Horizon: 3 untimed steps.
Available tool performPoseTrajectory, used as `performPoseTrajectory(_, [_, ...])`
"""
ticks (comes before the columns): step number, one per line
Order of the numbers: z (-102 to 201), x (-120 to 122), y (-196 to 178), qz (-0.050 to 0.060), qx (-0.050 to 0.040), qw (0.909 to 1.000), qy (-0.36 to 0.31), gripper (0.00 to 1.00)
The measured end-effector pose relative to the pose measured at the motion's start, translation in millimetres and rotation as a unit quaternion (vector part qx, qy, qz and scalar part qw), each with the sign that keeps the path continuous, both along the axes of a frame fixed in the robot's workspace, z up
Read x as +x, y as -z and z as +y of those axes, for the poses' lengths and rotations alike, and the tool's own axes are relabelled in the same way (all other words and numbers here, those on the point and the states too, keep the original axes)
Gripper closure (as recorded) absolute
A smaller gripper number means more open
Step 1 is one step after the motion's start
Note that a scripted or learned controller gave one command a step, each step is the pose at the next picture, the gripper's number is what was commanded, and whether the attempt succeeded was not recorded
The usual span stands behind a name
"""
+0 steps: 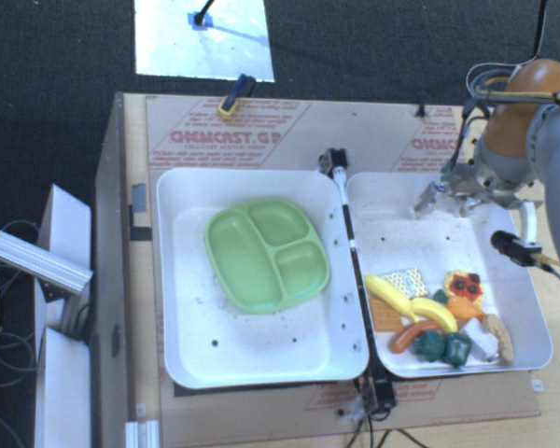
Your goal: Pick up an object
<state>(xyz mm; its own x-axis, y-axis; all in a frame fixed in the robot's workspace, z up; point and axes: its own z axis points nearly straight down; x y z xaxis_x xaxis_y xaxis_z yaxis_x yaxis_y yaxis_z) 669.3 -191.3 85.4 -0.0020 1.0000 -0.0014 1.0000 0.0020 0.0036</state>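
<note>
- Several toy foods crowd the right bin's (392,250) near corner: a banana (413,307), a red sausage (403,336), dark green pieces (442,346), an orange flower-like piece (463,287).
- One green divided plate (266,253) lies in the left bin (191,343).
- Farther back, the gripper (439,194) hangs over the right bin's far side, well apart from the toys; its state cannot be told.
</note>
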Motion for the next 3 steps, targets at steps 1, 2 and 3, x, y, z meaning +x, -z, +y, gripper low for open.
performPoseTrajectory(1, [58.7,-101.8,1.1,0.002,0.0009,1.0000,0.000,0.00])
performPoseTrajectory(2, [78.3,-49.7,0.5,0.000,0.0007,1.0000,-0.001,0.00])
performPoseTrajectory(3, [84.7,-100.0,1.2,0.002,0.0007,1.0000,0.000,0.00])
